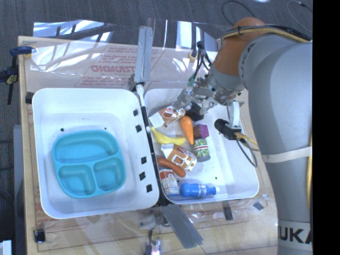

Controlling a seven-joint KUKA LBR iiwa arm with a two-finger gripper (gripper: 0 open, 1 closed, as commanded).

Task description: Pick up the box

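1. Two bins (79,97) sit side by side; your box (182,158) lies in the right one, centre frame, wedged between banana (169,137), sausage (171,167) and can (202,149).
2. Your gripper (192,108) hangs at that bin's upper edge, just above the carrot (187,128); I cannot tell how its fingers stand.
3. Bring it down-frame past the carrot, centre over the box, and close across its narrow sides so neighbours aren't pinched.
4. Lift slowly; check it comes alone.
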